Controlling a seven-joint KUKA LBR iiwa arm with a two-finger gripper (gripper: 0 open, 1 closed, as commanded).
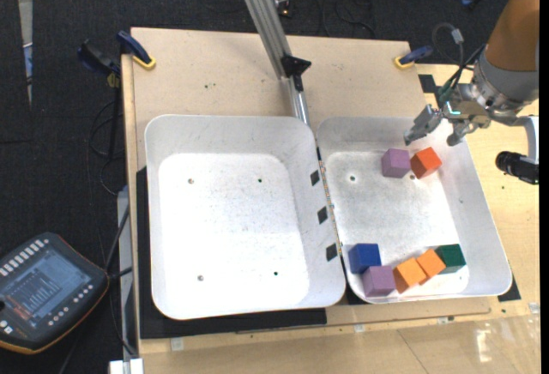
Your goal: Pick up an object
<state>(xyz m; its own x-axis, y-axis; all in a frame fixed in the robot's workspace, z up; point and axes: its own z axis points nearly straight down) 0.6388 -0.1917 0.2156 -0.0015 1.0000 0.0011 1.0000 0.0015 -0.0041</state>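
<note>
Gripper: over the far right corner of the right bin, fingers spread apart with nothing between them; one finger points toward the cubes below.
Arm: enters from the right, orange band above the grey wrist.
Near pair: purple cube and orange cube, touching or nearly so, just beneath and left of the gripper, close to the bin's far wall.
Front cluster: blue cube, second purple cube, second orange cube, green cube, packed in a row along the front rim of the right bin, each touching its neighbour.
Open room: middle of the right bin floor is bare between the near pair and the front cluster.
Left bin: speckled white floor, walls meet the right bin along the centre seam.
Edges: bench shows bare wood behind both bins; clamps at the far corners.
Obstructions: slanted metal pole comes down to the seam at the far edge.
Off bench: teach pendant at lower left.
</note>
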